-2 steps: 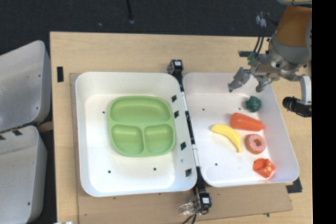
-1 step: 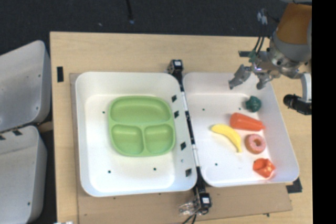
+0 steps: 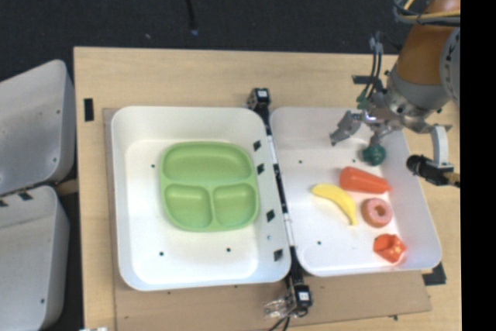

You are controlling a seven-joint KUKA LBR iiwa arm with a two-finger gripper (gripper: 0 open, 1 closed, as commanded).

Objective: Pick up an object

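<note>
Red toy pepper (image 3: 389, 246), donut (image 3: 377, 212), banana (image 3: 336, 201) and carrot (image 3: 363, 180) wait in the right bin (image 3: 310, 136) because the open gripper (image 3: 358, 134) holds nothing.

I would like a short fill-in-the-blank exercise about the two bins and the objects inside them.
1. The green divided plate lies in the ____ bin.
2. The banana lies directly beside the ____ donut.
3. The plate has ____ compartments.
4. The gripper hovers over the ____ bin.

Missing words: left; pink; three; right
</note>
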